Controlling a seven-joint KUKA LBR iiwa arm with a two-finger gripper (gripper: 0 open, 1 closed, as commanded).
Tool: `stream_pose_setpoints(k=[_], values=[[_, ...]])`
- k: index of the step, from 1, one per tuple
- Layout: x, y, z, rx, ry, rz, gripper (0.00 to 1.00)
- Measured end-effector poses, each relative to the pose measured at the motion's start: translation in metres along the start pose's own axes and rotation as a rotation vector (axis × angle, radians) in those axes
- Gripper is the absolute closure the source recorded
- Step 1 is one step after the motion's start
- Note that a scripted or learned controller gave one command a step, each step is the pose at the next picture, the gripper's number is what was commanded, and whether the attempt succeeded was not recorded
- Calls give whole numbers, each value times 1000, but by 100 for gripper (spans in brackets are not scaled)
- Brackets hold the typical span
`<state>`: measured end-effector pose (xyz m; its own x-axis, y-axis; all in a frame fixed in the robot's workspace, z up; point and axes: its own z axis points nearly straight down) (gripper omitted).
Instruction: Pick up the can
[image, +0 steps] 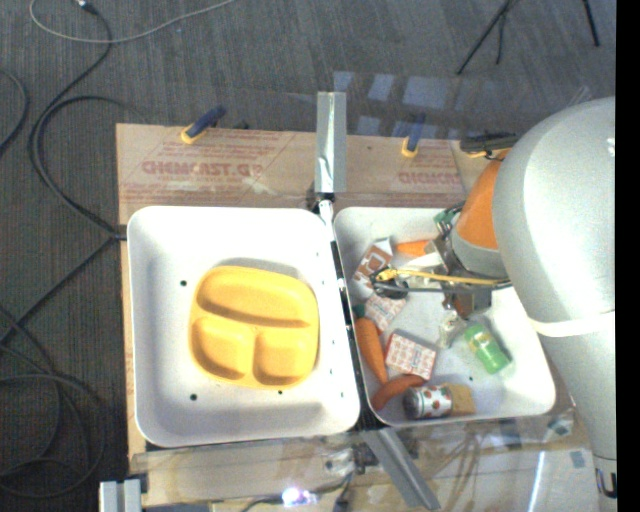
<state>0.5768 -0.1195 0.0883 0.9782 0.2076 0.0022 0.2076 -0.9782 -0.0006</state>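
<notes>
- The can (428, 402) lies on its side near the front edge of the right bin (528, 398); its body is red and white with a dark end facing left; it rests just beside the red end of a sausage-like piece (392, 388) and a tan block (461, 399)
- The arm (560, 220) comes in from the right, its grey bulk covering the right bin's far corner; the orange band (478, 215) shows above the wrist
- The gripper (452, 288) hangs over the middle of the right bin, well apart from the can; whether it is open or closed I cannot tell, nor whether it has hold of anything
- An orange carrot (371, 348) lies along the right bin's left wall; a checked red-and-white packet (411, 355) sits beside it; a green bottle (488, 350) lies toward the right
- The left bin (160, 400) holds a yellow divided tray (257, 324), sitting near its middle
</notes>
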Motion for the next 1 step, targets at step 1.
stream_pose_setpoints(k=[1], values=[[0, 0, -9, 1, -1, -1, 100]])
